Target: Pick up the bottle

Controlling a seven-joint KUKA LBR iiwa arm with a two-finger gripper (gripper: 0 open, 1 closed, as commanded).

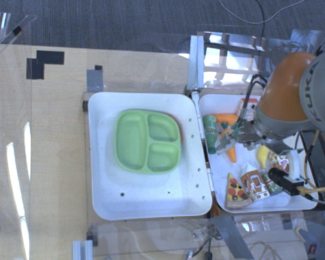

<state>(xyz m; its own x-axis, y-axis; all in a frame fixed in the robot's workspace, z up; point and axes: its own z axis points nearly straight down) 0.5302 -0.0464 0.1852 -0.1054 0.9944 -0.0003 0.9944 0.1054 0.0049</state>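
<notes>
Pizza slice toy [236,189] at the right bin [292,203] front edge. Green bottle [210,130] lies along that bin's left wall, behind the pizza. Arm [292,91] reaches in from right, wrist angled down-left; gripper [226,140] just beside the bottle, finger state can't tell. Green divided plate [147,141] in left bin [114,199].

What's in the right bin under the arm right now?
In the right bin: a green bottle, carrots, a pizza slice, a carton. The arm covers the bin's upper right.
</notes>
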